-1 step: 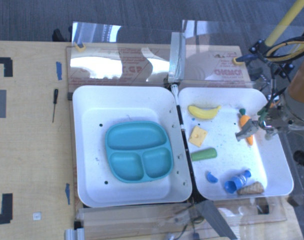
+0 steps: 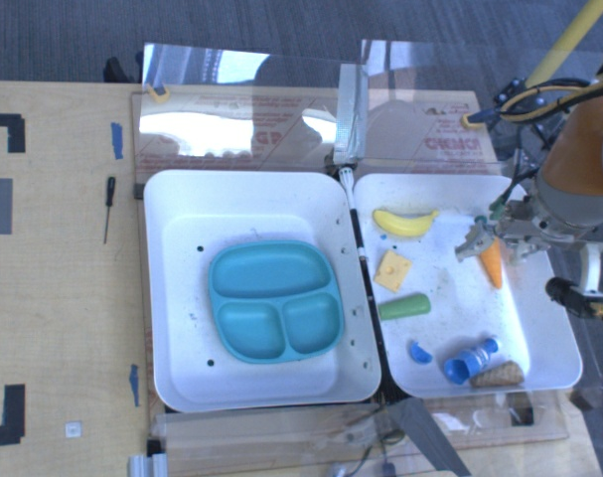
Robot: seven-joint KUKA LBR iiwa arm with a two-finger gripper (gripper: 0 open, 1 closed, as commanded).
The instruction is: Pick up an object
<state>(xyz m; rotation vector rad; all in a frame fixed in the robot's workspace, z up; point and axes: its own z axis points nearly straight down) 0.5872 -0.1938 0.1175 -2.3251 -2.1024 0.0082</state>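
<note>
My gripper (image 2: pixel 496 242) hangs over the right bin (image 2: pixel 549 366), near its right wall. Its two grey fingers stand open, spread wide to either side of the upper end of an orange carrot (image 2: pixel 493 266). The carrot lies on the bin floor, pointing toward the front, and the fingers do not close on it. A yellow banana (image 2: pixel 404 223), a yellow cheese wedge (image 2: pixel 392 270) and a green cucumber (image 2: pixel 404 307) lie to the left of the gripper.
A small blue piece (image 2: pixel 420 352), a blue bottle (image 2: pixel 470 361) and a brown cone (image 2: pixel 498 374) lie near the right bin's front. The left bin (image 2: pixel 172 217) holds a teal divided plate (image 2: pixel 275 299). A clear wall (image 2: pixel 351 117) stands behind both bins.
</note>
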